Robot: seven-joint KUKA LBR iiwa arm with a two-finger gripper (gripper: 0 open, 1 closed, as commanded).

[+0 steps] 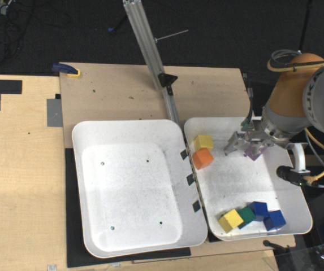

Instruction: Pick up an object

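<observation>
Dark floor with loose cables sits behind the wooden worktop (122, 92), and we've got two white bins on it, the left bin (129, 188) and the right bin (252, 185). A slanted aluminium rail (150, 52) runs down to the seam between them.

The gripper (251, 144) is in the right bin's upper part, arm coming in from the right. We can see something purple (256, 151) right at the gripper, but it's too small and blurry to name or to say which way it points. Whether the fingers are spread or pinching it, we can't tell.

Near the bin's left wall there's a yellow block (203, 142) with an orange block (202, 158) touching just below it. Along the front edge a cluster sits packed together: yellow cube (230, 219), green cube (245, 215), and two blue cubes (266, 214), well apart from the gripper.
</observation>
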